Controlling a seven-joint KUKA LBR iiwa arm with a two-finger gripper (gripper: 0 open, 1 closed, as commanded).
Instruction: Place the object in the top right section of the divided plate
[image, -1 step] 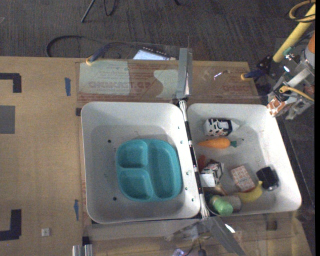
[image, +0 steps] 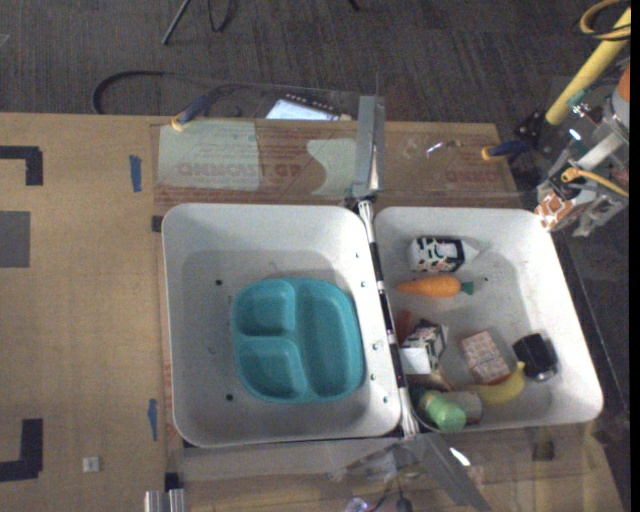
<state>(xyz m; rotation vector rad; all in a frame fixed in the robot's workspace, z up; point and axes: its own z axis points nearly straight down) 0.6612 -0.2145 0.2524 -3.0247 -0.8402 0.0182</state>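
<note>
We look down on a bench (image: 80, 300) of pale brown board, marked with black corner brackets and short strips of blue tape, with dark carpet and a looping black cable beyond its far edge. Two shallow white bins sit side by side: the left bin (image: 190, 250) and the right bin (image: 560, 300), their rims meeting along a thin metal strip.

In the left bin lies the divided plate (image: 297, 339), a smooth teal plastic dish with rounded corners, split by raised ridges into two smaller sections on the left and one long section on the right.

The right bin holds a scatter of small things: a black-and-white patterned carton (image: 437, 254) near the far wall, an orange carrot (image: 430, 287) with a green tip lying crosswise just below it, a small printed box (image: 424, 347), a pinkish waffle-textured block (image: 484, 356), a glossy black object (image: 535, 354), a yellow banana (image: 505, 387) curving beneath those two, and a green cylinder (image: 443, 410) at the near rim. (Which of these is the task's object we cannot tell; all lie in the right bin, none on the plate.)

The gripper (image: 575, 205) hangs at the far right corner of the right bin, amid yellow cabling, well apart from every object. Whether its jaws are wide or narrow we cannot tell.
</note>
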